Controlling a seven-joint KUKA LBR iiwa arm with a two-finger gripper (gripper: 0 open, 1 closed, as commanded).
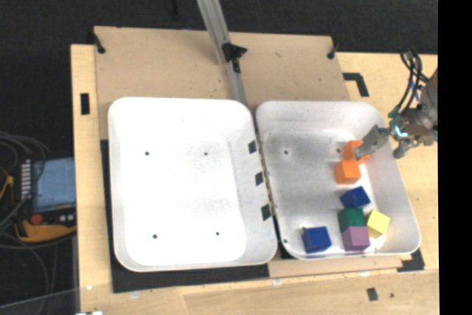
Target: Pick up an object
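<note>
Right bin (295, 129): holds every block, all gathered along its right side and near corner, so any pick has to happen there.
Left bin (177, 181): lies just beside the right one on the tabletop (169, 59), likely the place for a drop.
Gripper (381, 144): reaches in from the right edge, low over the far-right part of the right bin; one finger slants down to the orange pieces.
Fingers: appear apart; nothing is seen clamped between them, so no hold can be claimed.
Orange block (347, 171): the likely target, touching or just under the finger tip; a smaller orange bit (352, 150) sits just beyond it.
Other blocks: blue (355, 198), green (352, 218), purple (356, 237), yellow (377, 222) are packed close; another blue one (316, 239) stands apart, left.
Risk: the bin wall crowds the approach.
</note>
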